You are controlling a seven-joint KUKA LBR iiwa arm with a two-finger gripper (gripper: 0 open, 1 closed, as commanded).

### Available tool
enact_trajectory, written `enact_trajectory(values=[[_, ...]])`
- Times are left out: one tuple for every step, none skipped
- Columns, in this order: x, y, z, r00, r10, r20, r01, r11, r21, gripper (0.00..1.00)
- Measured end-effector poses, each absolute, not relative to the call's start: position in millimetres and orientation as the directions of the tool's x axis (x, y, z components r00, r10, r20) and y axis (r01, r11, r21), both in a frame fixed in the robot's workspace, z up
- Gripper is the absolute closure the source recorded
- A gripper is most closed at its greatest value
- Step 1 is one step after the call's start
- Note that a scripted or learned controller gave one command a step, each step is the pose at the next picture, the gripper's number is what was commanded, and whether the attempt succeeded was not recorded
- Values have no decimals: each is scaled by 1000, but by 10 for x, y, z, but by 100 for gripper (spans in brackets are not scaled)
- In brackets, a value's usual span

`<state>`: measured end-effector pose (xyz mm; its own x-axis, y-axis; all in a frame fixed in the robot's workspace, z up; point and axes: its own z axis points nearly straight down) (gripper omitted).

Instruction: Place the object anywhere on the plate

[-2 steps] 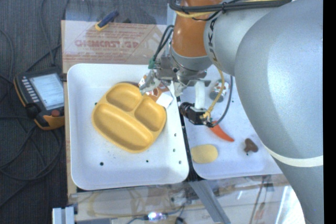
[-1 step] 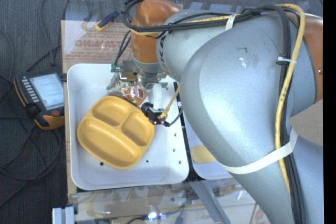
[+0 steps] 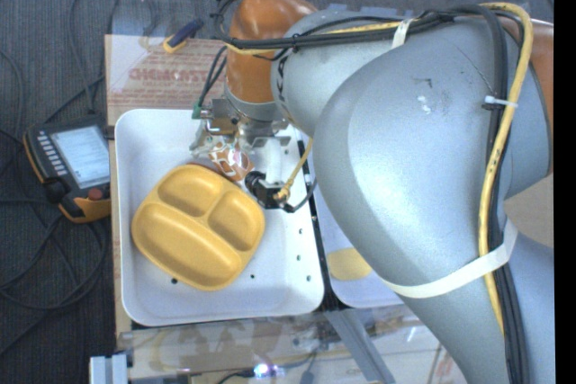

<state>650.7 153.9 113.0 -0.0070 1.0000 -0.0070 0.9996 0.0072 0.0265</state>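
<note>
A yellow plate [image 3: 198, 225] with three compartments lies tilted in the left bin [image 3: 135, 283], slightly left of the bin's middle. A small brown-and-white object [image 3: 231, 160] sits at the plate's far rim, directly under my gripper [image 3: 225, 148]. My gripper hangs from the orange-banded wrist [image 3: 261, 36] and comes straight down over the bin's far side. Its body hides how it stands around the object, and whether the object rests on the rim or hangs just above it is unclear.
The big grey arm [image 3: 423, 148] covers most of the right bin, where a yellow thing [image 3: 346, 263] peeks out. A black cable [image 3: 270, 192] loops near the plate's right edge. A cardboard sheet [image 3: 162, 81] lies behind the bins, a teach pendant [image 3: 72, 162] to the left.
</note>
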Motion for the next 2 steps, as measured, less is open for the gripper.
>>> enact_trajectory(values=[[5640,1432,1608,-111,994,-4,994,111,-4,100],[5639,1436,1608,-111,994,-2,994,111,-4,0]])
